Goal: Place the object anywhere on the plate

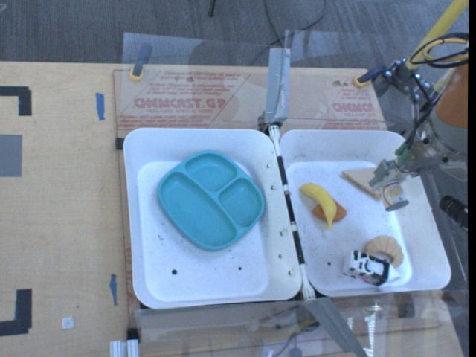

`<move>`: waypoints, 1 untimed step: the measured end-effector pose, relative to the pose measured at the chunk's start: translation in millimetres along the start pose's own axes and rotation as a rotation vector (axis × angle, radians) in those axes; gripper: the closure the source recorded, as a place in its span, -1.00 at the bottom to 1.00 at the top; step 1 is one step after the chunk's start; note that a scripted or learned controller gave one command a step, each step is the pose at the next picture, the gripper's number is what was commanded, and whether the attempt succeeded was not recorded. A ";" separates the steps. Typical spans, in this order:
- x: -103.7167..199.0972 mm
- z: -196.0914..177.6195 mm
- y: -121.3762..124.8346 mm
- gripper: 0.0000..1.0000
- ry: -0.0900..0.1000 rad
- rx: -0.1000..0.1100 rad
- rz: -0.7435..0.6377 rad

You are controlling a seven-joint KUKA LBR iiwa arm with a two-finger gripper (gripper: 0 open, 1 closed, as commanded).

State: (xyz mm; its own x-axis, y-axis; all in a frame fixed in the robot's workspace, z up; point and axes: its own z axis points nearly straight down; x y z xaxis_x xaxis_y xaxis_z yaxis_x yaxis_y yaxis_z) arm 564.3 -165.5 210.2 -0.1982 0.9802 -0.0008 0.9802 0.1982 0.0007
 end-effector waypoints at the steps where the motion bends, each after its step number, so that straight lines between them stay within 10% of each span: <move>1: 83.2 -6.4 56.8 1.00 -0.001 -0.002 -0.089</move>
State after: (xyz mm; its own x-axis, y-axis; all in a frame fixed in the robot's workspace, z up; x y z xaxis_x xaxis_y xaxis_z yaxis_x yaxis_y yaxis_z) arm 603.5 -72.8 216.6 -0.2841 0.9588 -0.0020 0.9588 0.2841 0.0025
